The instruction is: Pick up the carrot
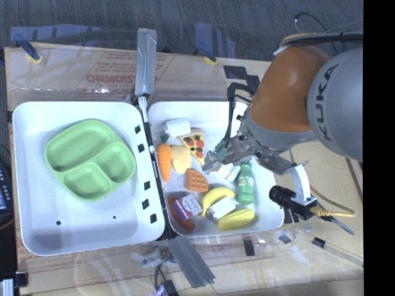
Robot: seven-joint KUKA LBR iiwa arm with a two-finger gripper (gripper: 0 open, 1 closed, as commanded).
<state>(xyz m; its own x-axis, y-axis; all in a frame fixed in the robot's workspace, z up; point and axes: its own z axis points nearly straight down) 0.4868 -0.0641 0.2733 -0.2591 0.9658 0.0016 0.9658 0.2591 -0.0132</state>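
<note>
We are seeing the carrot lying by the right bin's left wall, gripper hovering well right, finger spread unclear

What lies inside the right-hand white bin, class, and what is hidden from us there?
Right bin: carrot by the left wall, pizza slice, waffle, banana, corn, green bottle. The arm covers the bin's upper right.
</note>
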